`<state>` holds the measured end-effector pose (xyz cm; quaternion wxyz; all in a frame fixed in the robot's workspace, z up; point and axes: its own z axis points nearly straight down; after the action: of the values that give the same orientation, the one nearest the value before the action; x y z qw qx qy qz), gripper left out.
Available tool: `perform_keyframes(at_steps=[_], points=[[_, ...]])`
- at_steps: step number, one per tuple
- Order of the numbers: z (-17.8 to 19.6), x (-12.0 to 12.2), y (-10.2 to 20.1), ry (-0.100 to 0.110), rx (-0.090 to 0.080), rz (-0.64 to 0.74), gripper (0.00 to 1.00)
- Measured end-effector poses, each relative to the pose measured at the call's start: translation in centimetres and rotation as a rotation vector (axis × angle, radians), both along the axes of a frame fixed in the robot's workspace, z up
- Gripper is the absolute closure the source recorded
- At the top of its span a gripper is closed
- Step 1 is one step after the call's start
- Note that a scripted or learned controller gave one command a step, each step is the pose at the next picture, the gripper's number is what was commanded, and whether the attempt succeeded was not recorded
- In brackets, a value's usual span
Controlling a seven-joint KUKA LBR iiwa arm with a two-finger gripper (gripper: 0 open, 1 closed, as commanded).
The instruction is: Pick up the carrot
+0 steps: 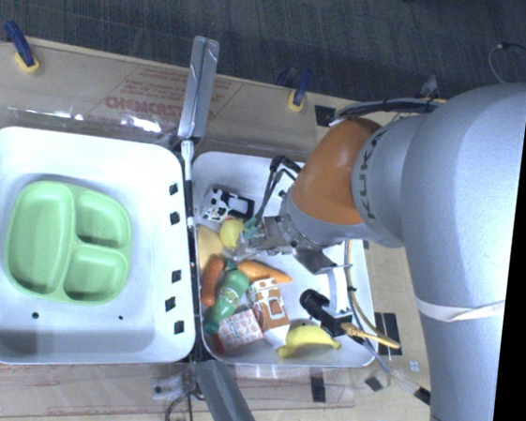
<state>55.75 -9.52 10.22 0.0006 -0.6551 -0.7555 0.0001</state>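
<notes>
In the right bin (241, 172) the hand (258, 236) hangs low over the heap, under the arm's (453, 198) orange band. The wrist covers most of it, so I cannot tell how far open it is. Nothing can be seen held in it. It sits just at 12 o'clock of the carrot (265, 273), very close to it, though whether they touch is not clear.

The carrot lies near the middle of the bin, roughly level, with its thin end toward 3 o'clock. At 9 o'clock of the hand, just beside it, is a lemon (230, 232). At 10 o'clock of the lemon, a black-and-white thing (220, 206) lies near the bin's left wall.

At 8 o'clock of the carrot, a green bottle (230, 292) touches it, tilted. Beyond the bottle an orange piece (210, 281) runs along the left wall. At 6 o'clock of the carrot, a small carton (271, 308) stands against it. A red-and-white packet (239, 330) lies at 7 o'clock of the carton. A banana (308, 341) lies at 4 o'clock of the carton, near the front rim.

The left bin (0, 161), at 9 o'clock on the table (80, 80), holds a green divided plate (26, 263).
</notes>
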Motion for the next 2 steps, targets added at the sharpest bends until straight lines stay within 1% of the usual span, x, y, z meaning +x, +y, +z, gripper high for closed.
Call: perform_keyframes(at_steps=[1, 2], points=[[0.01, 0.01, -0.01, 0.000, 0.000, 0.000, 0.00], [0.99, 0.04, 0.04, 0.000, -0.001, 0.004, 1.00]])
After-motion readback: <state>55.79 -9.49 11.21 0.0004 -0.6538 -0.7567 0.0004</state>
